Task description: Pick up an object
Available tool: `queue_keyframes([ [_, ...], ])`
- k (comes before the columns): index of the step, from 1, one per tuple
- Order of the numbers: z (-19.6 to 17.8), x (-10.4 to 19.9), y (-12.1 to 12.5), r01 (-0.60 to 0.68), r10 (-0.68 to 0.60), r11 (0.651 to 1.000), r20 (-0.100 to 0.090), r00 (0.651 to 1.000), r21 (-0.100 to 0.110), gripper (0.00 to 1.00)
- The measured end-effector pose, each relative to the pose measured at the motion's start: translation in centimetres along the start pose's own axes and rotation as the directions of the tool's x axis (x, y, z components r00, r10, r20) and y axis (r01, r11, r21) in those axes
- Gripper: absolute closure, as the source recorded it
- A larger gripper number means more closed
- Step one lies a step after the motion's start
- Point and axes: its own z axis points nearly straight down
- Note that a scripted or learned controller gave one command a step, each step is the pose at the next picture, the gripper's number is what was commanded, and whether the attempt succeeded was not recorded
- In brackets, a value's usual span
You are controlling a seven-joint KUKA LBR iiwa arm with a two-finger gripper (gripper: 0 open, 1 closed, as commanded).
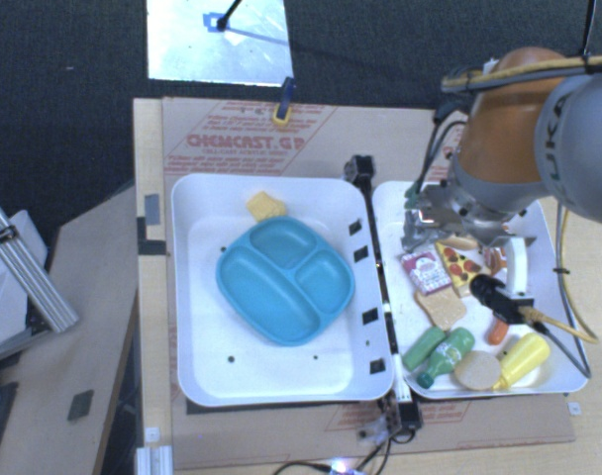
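We see the pickable objects piled in the right bin [549, 389]: a pink packet [426, 272], pizza slice [460, 264] and cracker [442, 308] mid-bin, a green bottle [446, 356], green pickle [423, 347], round cookie [477, 370] and yellow piece [523, 357] along its near edge. The gripper [420, 228] sits low over the bin's far-left corner, just beside the packet; we can't tell its state. In the left bin [197, 364]: a blue divided plate [285, 279] centred, a yellow chunk [266, 206] near the far edge.
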Motion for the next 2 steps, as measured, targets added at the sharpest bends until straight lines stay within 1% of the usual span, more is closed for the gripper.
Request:
queue_keyframes([
  [1, 2.1, 0.1, 0.2, -0.001, 0.001, 1.000, 0.001, 1.000, 0.002, 1.00],
  [2, 0.0, -0.1, 0.5, 0.002, -0.002, 1.000, 0.001, 1.000, -0.003, 1.00],
])
